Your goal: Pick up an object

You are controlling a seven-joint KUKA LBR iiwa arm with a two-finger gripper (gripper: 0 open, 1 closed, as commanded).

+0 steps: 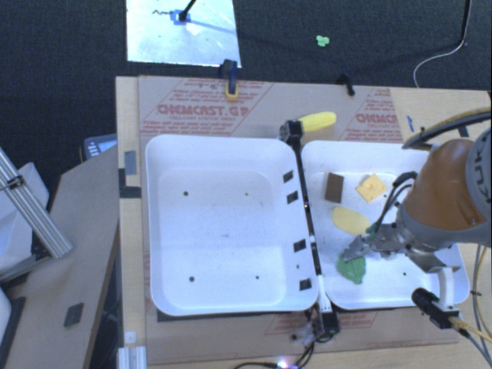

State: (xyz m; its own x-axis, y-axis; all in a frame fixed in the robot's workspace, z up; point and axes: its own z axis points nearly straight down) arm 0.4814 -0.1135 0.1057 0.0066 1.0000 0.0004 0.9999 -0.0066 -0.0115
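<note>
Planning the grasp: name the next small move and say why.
Probably lower the pincer slightly onto the green object: it sits just above that piece in the right bin, with the yellow oval close behind, so a short straight descent seems safest.

Two shallow white bins [223, 160]: smooth plastic, slight sheen.
Pale brown surface [200, 106]: matt board with red printing.
Dark floor [61, 44]: rough, carpet-like.
Silver square sheet [181, 21]: shiny, metal-like.
Grey arm with orange band [446, 187]: smooth, satin finish.
Small green lump [353, 269]: soft-looking, matt.
</note>
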